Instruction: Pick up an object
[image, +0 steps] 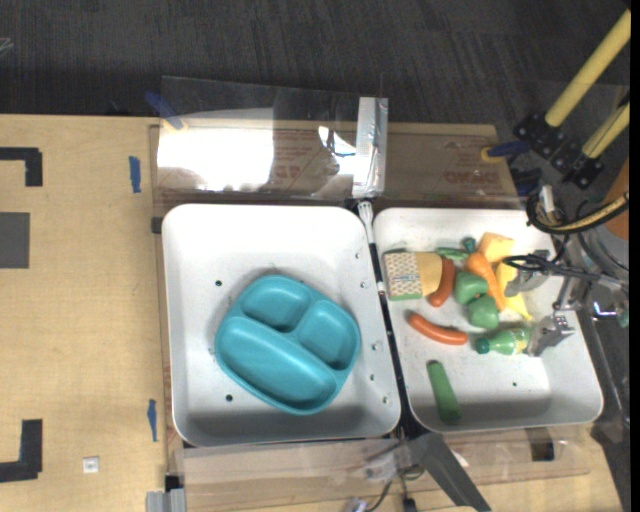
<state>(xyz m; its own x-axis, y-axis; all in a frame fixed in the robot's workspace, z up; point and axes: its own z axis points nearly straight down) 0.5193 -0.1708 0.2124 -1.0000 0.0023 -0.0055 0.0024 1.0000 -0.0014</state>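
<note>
The right bin (570, 395) holds several toy foods. A checkered waffle block (403, 274) lies at its left, with an orange carrot (483, 270) and a yellow piece (497, 245) behind. A green pepper (470, 287) sits mid-bin, a red sausage (438, 330) lies in front of it, and a dark green cucumber (443, 390) lies near the front. My gripper (548, 335) hangs low at the bin's right side, just right of a green-and-yellow toy (500, 342). Nothing visibly hangs from it.
The left bin (200, 240) carries a teal divided plate (290, 345). A clear plastic sheet (260, 150) stands behind the bins. Yellow poles (590, 70) and cables (560, 215) crowd the upper right corner, beside the right bin's back edge.
</note>
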